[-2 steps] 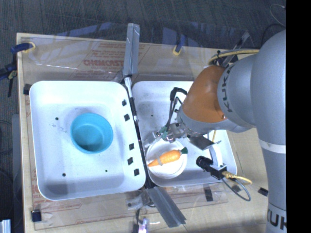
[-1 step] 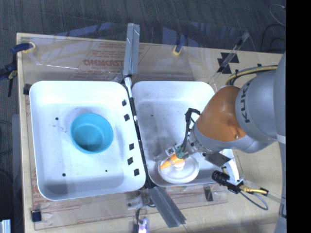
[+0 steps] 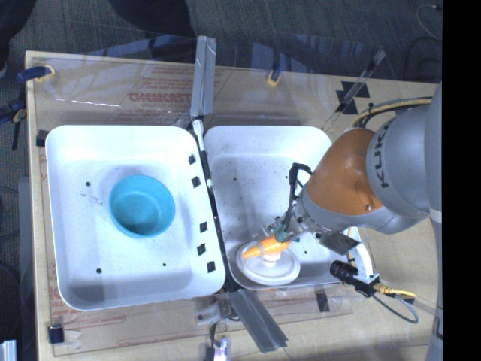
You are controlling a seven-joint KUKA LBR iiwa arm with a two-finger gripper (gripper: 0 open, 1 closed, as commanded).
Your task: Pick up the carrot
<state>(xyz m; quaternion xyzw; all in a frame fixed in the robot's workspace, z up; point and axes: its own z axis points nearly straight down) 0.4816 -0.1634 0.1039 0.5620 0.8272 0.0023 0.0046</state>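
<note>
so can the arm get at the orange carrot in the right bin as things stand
Probably yes: the small orange carrot lies uncovered on a round white plate in the right white bin, and the gripper is already right at its end.

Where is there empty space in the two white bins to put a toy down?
Left bin: bare floor all around the blue bowl. Right bin: its far left part is bare. Its near right part is crowded by the white plate, carrot and gripper.
</note>
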